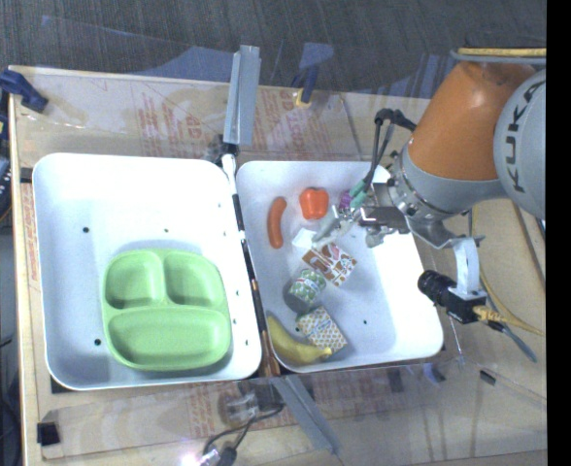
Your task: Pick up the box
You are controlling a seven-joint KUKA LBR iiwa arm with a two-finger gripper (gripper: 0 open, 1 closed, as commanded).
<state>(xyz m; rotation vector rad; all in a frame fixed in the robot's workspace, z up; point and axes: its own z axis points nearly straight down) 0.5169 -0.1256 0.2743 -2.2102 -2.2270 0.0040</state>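
A small printed box (329, 262), white and red with pictures, lies flat near the middle of the right bin (402, 328). My gripper (347, 217) hangs over the upper middle of that bin. It is just above and to the right of the box, and close to an orange-red pepper (314, 202). The grey wrist and its orange band (465, 115) reach in from the right. Nothing can be seen held in the gripper.
In the right bin with the box are a red sausage (277, 220), a small can (307, 287), a banana (295, 343) and a patterned packet (322, 328). The left bin (72, 212) holds a green divided plate (166, 309). A metal bar (239, 95) stands behind the bins.
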